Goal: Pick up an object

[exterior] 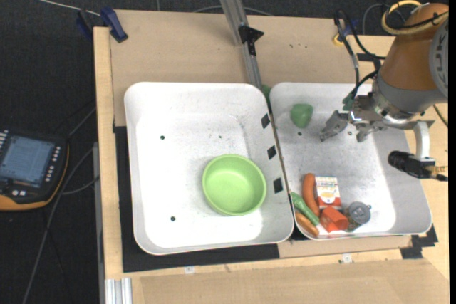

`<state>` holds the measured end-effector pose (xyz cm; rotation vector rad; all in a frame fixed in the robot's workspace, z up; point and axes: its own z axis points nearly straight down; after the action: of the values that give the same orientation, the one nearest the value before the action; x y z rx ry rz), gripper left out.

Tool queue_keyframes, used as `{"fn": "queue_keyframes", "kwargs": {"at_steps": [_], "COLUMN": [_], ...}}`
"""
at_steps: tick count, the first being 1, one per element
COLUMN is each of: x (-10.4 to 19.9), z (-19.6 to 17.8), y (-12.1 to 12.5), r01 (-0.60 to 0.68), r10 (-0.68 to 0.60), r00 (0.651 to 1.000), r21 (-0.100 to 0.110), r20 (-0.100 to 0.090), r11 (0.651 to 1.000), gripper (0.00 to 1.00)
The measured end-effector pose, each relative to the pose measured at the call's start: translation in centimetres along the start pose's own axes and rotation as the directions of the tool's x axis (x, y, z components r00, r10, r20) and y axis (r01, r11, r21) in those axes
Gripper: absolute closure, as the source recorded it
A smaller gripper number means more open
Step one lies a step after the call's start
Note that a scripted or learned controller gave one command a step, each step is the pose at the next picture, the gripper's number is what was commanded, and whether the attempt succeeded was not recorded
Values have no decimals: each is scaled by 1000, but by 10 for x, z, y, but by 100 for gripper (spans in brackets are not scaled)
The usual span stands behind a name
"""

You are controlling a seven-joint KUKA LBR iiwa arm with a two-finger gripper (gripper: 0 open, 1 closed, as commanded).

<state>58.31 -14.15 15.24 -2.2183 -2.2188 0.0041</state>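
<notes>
- While the grey two-finger gripper (340,126) hovers over the right white bin (399,181), fingers apart, it holds nothing.
- Small green rounded object (301,114) lies nearby, ungrasped; picking remains.

Occlusions and crops, overhead view
We note the arm (420,53) cut by the right edge; clustered items (329,206) in the right bin (399,224) overlap, small grey one (358,212) unidentifiable.

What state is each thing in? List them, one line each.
Gripper: open, nothing between its fingers, above the right bin.
Green bowl: upright, in the left bin.
Small green object: resting alone, at the right bin's far end.
Carrot: lying flat, in the pile at the right bin's near edge.
Small box: lying beside the carrot.
</notes>
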Motion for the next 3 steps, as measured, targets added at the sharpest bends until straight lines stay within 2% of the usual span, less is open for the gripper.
{"fn": "queue_keyframes", "kwargs": {"at_steps": [1, 2, 3], "x": [0, 0, 3], "z": [52, 39, -7], "y": [-1, 1, 9], "r01": [0, 0, 1], "r10": [0, 0, -1], "r00": [1000, 1000, 1000], "r21": [-1, -6, -10], "r20": [0, 1, 2], "r11": [1000, 1000, 1000], "gripper": [0, 100, 100]}}
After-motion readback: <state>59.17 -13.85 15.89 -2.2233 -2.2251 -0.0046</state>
